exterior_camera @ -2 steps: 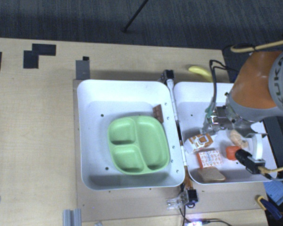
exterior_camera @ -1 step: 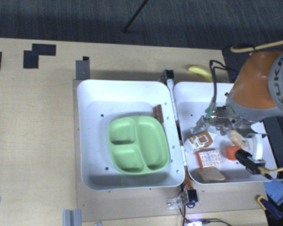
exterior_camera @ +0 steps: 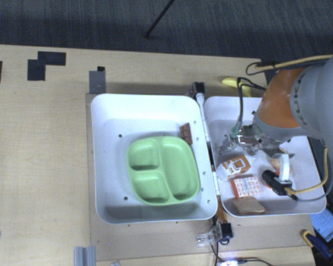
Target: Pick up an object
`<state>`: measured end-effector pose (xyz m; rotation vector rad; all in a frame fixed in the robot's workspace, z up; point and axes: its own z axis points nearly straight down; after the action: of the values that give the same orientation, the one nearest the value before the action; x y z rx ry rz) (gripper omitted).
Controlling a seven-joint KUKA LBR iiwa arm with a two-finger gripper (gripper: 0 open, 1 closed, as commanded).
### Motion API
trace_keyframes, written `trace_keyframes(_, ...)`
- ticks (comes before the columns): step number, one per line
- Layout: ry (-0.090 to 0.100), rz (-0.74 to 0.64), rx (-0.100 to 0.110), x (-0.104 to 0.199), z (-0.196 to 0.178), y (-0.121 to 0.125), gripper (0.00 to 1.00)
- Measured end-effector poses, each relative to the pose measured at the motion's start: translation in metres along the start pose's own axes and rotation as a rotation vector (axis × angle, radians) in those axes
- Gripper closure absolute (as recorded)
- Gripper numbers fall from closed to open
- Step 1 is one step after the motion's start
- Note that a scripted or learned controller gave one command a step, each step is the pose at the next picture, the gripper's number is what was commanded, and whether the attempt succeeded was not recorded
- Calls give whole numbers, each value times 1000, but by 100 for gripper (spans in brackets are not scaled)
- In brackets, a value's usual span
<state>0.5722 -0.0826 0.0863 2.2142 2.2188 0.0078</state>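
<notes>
My gripper is down in the right bin, near its left wall, and points left. Just below it lies a small orange and white square piece. Further toward the front lie a red and white patterned packet and a tan oval object by the front wall. A small beige piece lies right of the square piece, partly behind the wrist. Nothing shows in the gripper's grasp.
The left bin holds a green divided plate, with a small brown object against its right wall. The grey and orange arm covers the right bin's back right. A yellow thing lies behind the bins.
</notes>
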Motion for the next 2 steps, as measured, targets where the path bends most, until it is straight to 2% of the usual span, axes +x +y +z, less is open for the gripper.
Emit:
trace_keyframes(1,0,-2,-4,1,-12,2,100)
trace_keyframes(2,-3,0,1,-85,0,14,100)
